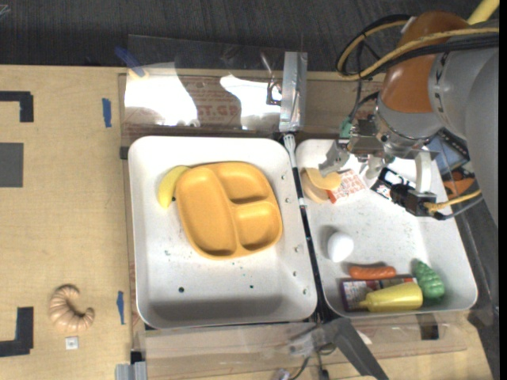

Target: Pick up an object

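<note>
My gripper point(352, 165) hangs over the far left corner of the right bin point(455, 252), open, its fingers point(333, 158) standing apart. Right under it lie a tan bread-like piece point(317, 185) and a small red-and-white packet point(351, 187); I cannot tell whether the fingers touch them. Further forward in this bin sit a white ball point(341, 247), an orange carrot-like piece point(372, 272), a purple box point(354, 291), a yellow piece point(394, 297) and a green piece point(428, 281).
The left bin point(150, 236) holds an orange divided tray point(228, 207) with a yellow banana point(167, 184) at its left side. A tan croissant-shaped toy point(71, 308) lies on the bench at the left. The arm and its cables crowd the upper right.
</note>
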### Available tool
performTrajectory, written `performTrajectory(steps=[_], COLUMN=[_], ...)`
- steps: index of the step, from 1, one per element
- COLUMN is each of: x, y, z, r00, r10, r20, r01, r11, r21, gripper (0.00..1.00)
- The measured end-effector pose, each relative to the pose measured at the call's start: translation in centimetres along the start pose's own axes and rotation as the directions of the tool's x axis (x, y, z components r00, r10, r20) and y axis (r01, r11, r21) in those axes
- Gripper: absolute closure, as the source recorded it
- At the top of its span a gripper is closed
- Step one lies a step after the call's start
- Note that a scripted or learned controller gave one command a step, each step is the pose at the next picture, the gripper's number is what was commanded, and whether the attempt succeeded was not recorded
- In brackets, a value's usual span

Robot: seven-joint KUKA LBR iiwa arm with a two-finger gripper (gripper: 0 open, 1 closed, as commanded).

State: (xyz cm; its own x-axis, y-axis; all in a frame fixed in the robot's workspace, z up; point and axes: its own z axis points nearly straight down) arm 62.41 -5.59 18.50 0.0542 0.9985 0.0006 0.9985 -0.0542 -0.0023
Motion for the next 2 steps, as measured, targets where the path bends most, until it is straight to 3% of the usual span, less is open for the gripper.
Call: performTrajectory(steps=[1, 2], x=[-7.3, -7.8], y=[0.1, 0.2], z=[7.6, 8.9], r00=[0.996, 0.997], r10=[0.09, 0.073], r20=[0.0, -0.005], r01=[-0.09, -0.073], r11=[0.996, 0.997], r21=[-0.004, -0.016], gripper=[0.0, 0.0])
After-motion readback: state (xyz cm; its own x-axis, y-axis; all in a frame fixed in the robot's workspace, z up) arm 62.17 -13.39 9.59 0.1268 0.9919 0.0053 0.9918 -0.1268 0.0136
